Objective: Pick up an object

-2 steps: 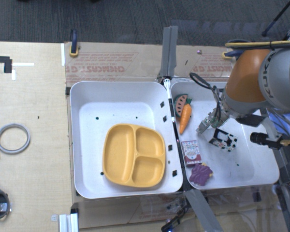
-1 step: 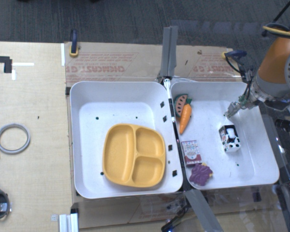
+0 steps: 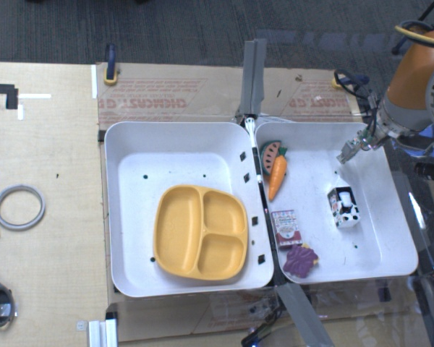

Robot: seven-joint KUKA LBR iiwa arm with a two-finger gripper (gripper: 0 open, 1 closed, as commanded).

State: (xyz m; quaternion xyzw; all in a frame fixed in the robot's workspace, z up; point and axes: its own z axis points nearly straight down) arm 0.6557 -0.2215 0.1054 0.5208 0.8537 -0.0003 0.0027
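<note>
- Nearest you, at the bottom of the right bin (image 3: 390, 262), lies a purple toy (image 3: 301, 261) against the left wall
- Just above it sits a small red packet (image 3: 286, 226), also by that wall
- Higher up the same wall you find an orange carrot (image 3: 276, 176), with a watermelon slice (image 3: 270, 154) touching its top end
- Near the middle of the right bin stands a small black-and-white carton (image 3: 343, 207), apart from the other things
- Your gripper (image 3: 349, 151) hovers over the upper right part of this bin, above and a little right of the carton, touching none of the objects
- Whether its fingers are spread or pressed together I cannot tell; nothing is seen between them
- Behind it the arm (image 3: 414, 78), with its orange band, reaches in from the right
- Your left bin (image 3: 123, 194) holds a yellow plate (image 3: 200, 231) with three compartments
- On the bench to the far left lies a grey ring (image 3: 18, 207), well apart from both bins
</note>
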